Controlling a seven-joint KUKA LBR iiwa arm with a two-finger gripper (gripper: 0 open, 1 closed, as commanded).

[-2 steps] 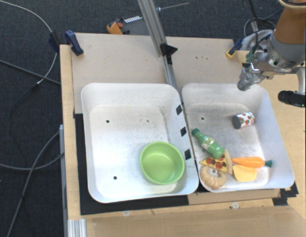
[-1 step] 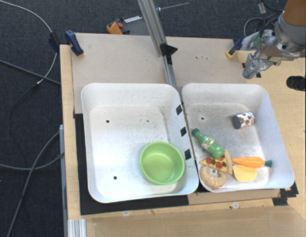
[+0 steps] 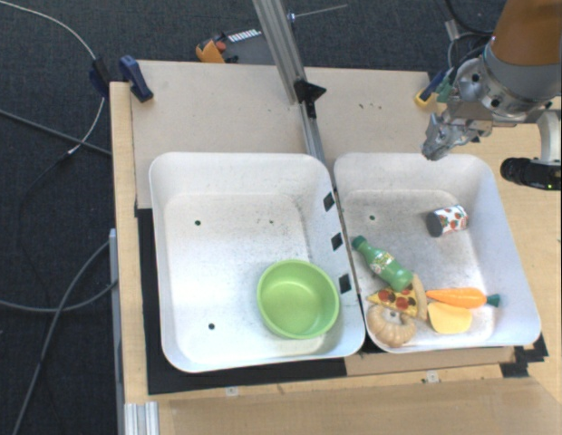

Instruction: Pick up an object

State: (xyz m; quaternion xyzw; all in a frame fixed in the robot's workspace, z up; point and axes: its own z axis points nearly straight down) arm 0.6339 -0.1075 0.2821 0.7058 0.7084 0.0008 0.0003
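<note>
My gripper (image 3: 437, 147) hangs over the far rim of the right bin (image 3: 499, 198), nothing visible between its fingertips. Below it in that bin lie a small red-and-white can (image 3: 447, 220), a green bottle (image 3: 382, 262), a pizza slice (image 3: 398, 301), a bagel (image 3: 391, 326), an orange carrot (image 3: 458, 296) and a yellow wedge (image 3: 450, 320). A green bowl (image 3: 297, 298) sits in the left bin (image 3: 218, 234) near its front right corner.
A slanted metal pole (image 3: 285, 53) rises from between the bins at the back. A blue clamp (image 3: 134, 77) sits at the bench's far left corner. Cables trail over the dark floor on the left.
</note>
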